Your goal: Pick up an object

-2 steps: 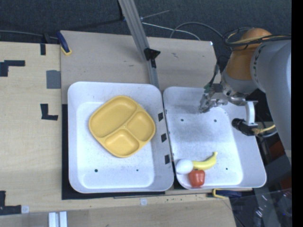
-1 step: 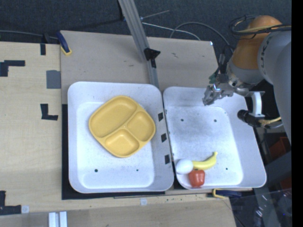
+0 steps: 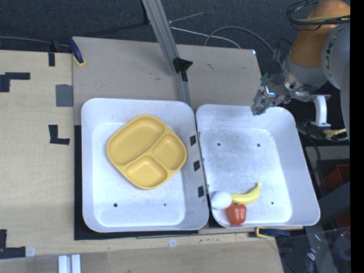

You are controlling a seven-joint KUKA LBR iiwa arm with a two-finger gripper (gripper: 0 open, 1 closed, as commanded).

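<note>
In the right bin (image 3: 284,152), near its front edge, lie a yellow banana (image 3: 248,195), a white egg-shaped object (image 3: 221,199) and a red pepper-like object (image 3: 236,213), all close together. My gripper (image 3: 260,105) hangs over the bin's far right corner, well away from them, with nothing visible in it. A yellow three-compartment tray (image 3: 147,151) rests in the left bin (image 3: 91,169).
A grey metal pole (image 3: 165,33) slants down to the gap between the bins at the back. Cables (image 3: 227,36) lie on the bench behind the right bin. The arm's orange and grey body (image 3: 318,38) occupies the upper right.
</note>
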